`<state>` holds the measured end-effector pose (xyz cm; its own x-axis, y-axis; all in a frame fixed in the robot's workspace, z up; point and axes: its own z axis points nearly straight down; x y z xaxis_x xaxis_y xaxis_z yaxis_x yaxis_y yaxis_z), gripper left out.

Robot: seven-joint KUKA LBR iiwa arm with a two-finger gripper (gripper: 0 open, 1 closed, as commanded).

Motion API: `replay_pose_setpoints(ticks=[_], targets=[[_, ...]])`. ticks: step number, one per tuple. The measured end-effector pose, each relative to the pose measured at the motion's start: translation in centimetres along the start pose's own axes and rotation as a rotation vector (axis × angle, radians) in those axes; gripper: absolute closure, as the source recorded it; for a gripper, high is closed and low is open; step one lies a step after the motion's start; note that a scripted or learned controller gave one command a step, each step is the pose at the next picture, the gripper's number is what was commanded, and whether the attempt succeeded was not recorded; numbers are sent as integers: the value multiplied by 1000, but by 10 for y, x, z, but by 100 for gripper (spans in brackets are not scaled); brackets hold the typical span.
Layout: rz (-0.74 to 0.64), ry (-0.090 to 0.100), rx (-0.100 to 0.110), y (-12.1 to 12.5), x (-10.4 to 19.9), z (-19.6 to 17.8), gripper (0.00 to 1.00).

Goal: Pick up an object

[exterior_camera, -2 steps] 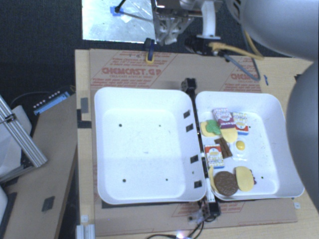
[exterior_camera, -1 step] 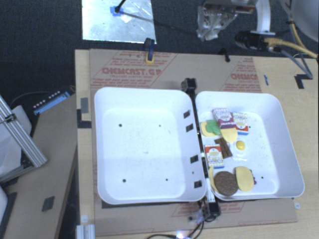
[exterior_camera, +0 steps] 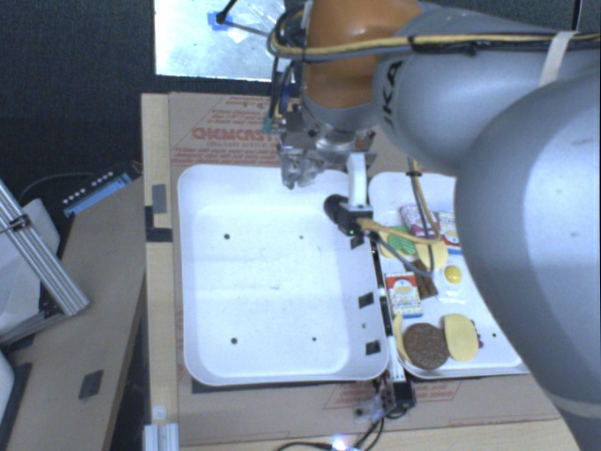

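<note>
My gripper (exterior_camera: 296, 172) hangs over the far edge of the left bin (exterior_camera: 272, 346), near its back right corner. Nothing shows between its fingers. The right bin (exterior_camera: 470, 365) holds several small things: a brown round cookie (exterior_camera: 425, 344), a yellow oval piece (exterior_camera: 459, 335), a small red and white carton (exterior_camera: 404, 296), a green piece (exterior_camera: 401, 244), a small yellow ball (exterior_camera: 454, 274) and a pink-labelled packet (exterior_camera: 414, 218). The arm covers much of the right bin.
The two bins meet along a ridge (exterior_camera: 376, 280) with black clips. A cardboard sheet (exterior_camera: 225, 125) lies under the bins. An aluminium frame (exterior_camera: 38, 261) stands at the left, off the bench.
</note>
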<state>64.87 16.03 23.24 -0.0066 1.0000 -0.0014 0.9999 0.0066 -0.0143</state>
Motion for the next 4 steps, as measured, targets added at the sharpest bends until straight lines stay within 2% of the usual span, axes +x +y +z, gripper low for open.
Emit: replay_pose_setpoints(ticks=[1, 2, 3, 4], targets=[[-3, 6, -23, 20, 73, -75, 100], [4, 6, -32, 17, 54, -225, 100], [1, 4, -19, 17, 74, -257, 100], [17, -1, -22, 3, -47, -307, 100]])
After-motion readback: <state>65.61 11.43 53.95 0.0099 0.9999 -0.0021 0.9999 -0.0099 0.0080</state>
